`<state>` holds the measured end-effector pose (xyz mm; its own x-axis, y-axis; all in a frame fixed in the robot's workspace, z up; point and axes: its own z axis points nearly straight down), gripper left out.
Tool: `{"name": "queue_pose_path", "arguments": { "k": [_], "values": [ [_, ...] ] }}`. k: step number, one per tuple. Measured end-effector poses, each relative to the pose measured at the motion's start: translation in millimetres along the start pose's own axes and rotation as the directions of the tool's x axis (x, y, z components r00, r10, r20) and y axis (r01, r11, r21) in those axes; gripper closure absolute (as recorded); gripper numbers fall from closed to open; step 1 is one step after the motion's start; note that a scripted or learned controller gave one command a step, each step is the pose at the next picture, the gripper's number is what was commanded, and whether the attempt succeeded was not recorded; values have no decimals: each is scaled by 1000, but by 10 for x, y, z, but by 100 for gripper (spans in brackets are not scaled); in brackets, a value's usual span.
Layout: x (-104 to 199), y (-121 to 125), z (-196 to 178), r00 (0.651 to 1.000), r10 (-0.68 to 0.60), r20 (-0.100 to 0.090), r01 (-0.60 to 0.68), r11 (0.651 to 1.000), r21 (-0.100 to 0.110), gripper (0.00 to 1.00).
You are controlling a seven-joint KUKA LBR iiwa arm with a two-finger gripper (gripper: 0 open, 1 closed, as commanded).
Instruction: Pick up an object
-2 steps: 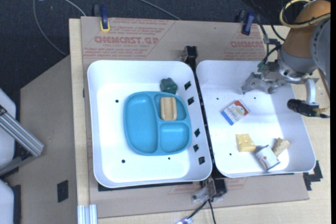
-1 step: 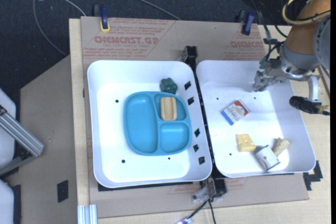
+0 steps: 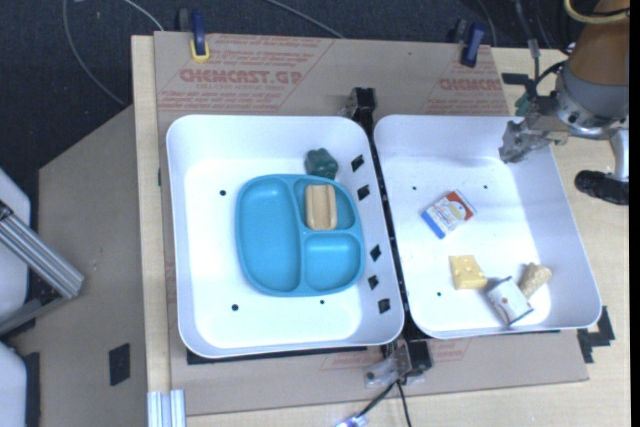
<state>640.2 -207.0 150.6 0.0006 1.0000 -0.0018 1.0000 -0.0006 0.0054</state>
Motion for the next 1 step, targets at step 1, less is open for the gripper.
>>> {"name": "queue_pose_path", "arguments": {
  "k": [1],
  "values": [
    [-5, -2, -449, 1000, -1, 0, 1, 1000, -1, 100]
  ]
}}
